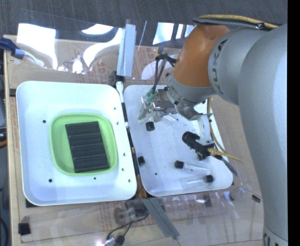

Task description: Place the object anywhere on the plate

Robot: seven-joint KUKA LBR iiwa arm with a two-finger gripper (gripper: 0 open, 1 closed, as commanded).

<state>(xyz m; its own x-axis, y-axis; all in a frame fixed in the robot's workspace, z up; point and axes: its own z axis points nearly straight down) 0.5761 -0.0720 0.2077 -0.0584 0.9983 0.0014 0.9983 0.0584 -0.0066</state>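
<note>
My end effector (151, 110) hangs low over the top-left corner of the right bin (165, 183); I cannot tell how it is set, the metal there being a blur. The objects, small clear tubes (193, 165) with black caps, lie near the bin's lower right. The green plate (57, 158) sits in the left bin (29, 101). I should probably centre squarely over one tube before descending.

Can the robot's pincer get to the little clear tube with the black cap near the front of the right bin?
Probably yes. The clear tube lies flat and in the open on the right bin's floor, with nothing on top. The pincer sits over the same bin, farther back.
</note>
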